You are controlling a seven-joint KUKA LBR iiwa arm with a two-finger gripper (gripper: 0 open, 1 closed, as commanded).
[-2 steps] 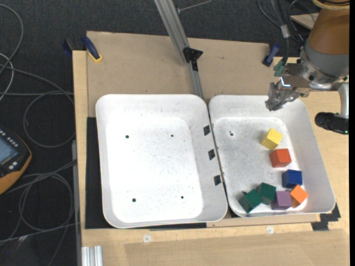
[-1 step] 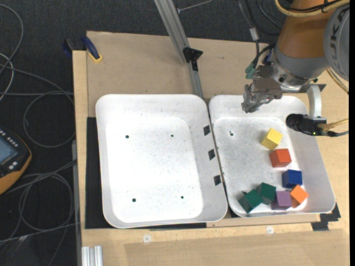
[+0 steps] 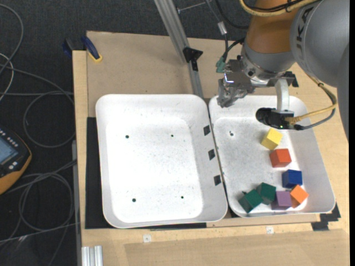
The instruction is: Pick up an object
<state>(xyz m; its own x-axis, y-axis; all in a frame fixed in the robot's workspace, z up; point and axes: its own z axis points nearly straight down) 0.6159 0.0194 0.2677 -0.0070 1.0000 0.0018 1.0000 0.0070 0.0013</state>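
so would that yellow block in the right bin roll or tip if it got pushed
The yellow block looks cube-shaped with flat faces, so it would probably slide, not roll. It seems rigid and likely light. It sits apart from the red block, so a nudge probably moves it alone.

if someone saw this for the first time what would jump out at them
The big grey arm with its orange band looms at the upper right, its gripper hanging over the far rim of the right bin. Next is the cluster of coloured blocks along that bin's right and near side: a yellow block, a red block, a blue block, with orange, purple and green ones beyond. The left bin lies alongside.
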